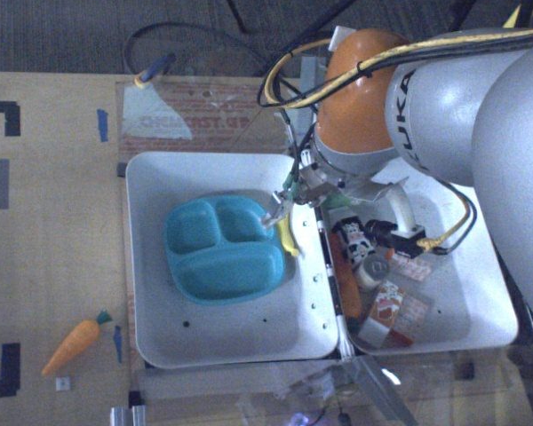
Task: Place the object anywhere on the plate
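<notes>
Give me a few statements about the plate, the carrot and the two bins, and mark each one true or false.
1. The blue plate has three compartments. True.
2. The plate sits in the right bin. False: it sits in the left bin.
3. The toy carrot lies on the bench outside both bins. True.
4. The yellow object lies in the middle of the plate. False: it is at the plate's right edge, by the end effector.
5. The right bin holds several small items. True.
</notes>
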Available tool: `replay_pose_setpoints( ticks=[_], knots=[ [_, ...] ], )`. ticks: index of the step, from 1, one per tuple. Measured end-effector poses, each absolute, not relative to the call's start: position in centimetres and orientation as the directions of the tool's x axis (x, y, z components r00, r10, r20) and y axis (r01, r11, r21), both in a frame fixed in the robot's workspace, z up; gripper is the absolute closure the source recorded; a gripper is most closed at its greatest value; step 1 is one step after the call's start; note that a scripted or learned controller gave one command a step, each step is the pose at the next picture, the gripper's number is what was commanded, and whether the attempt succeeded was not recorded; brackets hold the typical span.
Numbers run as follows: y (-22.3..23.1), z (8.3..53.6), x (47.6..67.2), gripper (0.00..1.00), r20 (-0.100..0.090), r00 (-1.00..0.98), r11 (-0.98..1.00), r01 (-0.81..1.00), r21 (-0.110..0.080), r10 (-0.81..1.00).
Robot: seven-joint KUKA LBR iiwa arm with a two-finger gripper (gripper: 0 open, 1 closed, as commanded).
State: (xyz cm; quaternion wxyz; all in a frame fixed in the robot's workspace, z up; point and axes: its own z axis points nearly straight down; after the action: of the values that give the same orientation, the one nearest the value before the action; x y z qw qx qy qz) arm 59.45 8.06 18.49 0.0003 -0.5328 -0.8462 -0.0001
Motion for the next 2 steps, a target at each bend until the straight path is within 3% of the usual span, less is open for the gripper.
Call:
replay_pose_setpoints(
  ticks=[1, 2],
  knots=[
    [8.1, 19.5, 59.6, 1.0, 0.0, -0.432, 0.432, 0.902, 0.003, 0.902],
    [5.8, 18.4, 55.2, 1.0, 0.001, -0.422, 0.422, 0.907, 0.0, 0.907]
  ],
)
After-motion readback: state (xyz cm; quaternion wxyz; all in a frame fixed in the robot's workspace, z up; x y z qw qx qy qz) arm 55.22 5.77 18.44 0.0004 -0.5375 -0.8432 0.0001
